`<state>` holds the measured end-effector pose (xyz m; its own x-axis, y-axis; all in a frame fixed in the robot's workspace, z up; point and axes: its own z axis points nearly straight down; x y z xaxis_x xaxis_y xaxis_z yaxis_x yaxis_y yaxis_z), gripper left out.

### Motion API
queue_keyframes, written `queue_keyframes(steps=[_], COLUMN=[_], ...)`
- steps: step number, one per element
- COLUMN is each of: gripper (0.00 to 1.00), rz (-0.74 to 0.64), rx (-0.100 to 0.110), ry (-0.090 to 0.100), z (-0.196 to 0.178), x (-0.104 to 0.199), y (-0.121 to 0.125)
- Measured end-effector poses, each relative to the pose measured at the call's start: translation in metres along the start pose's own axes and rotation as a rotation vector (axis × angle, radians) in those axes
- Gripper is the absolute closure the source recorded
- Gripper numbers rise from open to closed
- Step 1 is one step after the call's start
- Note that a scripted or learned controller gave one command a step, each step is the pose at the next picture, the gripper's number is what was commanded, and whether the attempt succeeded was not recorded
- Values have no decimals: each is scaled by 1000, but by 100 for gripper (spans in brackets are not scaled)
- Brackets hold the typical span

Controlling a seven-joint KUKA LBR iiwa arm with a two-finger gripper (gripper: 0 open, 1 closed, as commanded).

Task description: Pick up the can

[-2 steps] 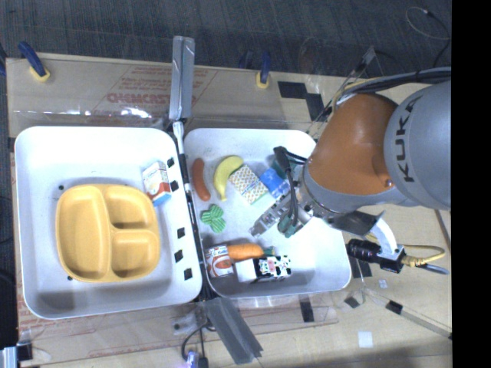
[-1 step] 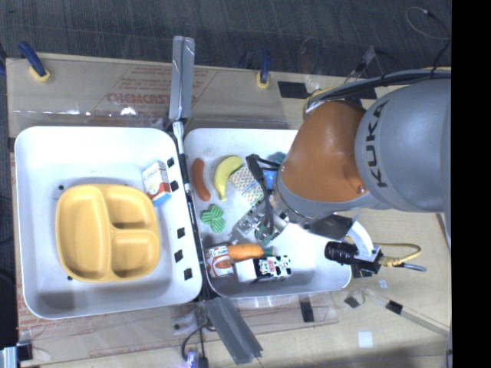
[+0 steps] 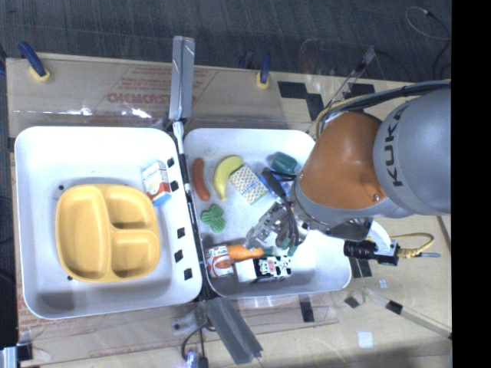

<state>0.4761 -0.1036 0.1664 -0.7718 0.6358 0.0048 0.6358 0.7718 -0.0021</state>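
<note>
The gripper (image 3: 278,234) hangs low over the front half of the right bin (image 3: 253,138). It is seen from above against clutter, so I cannot tell whether it is spread or pressed together, and nothing can be seen held in it. The arm (image 3: 345,167) leans in from the right, and its bulky orange and grey body covers that bin's right side, probably because it has to reach the near corner at a slant.

The left bin (image 3: 31,152) carries a yellow divided tray (image 3: 107,228), with a small carton (image 3: 156,182) at the tray's upper right, close to the wall between the bins.

In the right bin, a banana (image 3: 225,175) lies beside a patterned packet (image 3: 248,182). A teal piece (image 3: 283,162) sits further back, and a reddish sausage (image 3: 199,179) lies along the left wall. A green toy (image 3: 215,218) sits nearer the middle.

The can (image 3: 219,261), which I take to be the red-and-white item on its side, is in the front left corner. An orange carrot (image 3: 247,251) touches it, and a black-and-white box (image 3: 273,267) lies just beside that. The gripper is to the can's right, above the carrot, so it likely needs to shift left before closing.
</note>
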Motion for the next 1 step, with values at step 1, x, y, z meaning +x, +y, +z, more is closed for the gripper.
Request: queue_keyframes(steps=[1], gripper=[100], rz=[-146], rx=[-2], ry=[-7], z=[-17], x=[-82], y=[-40])
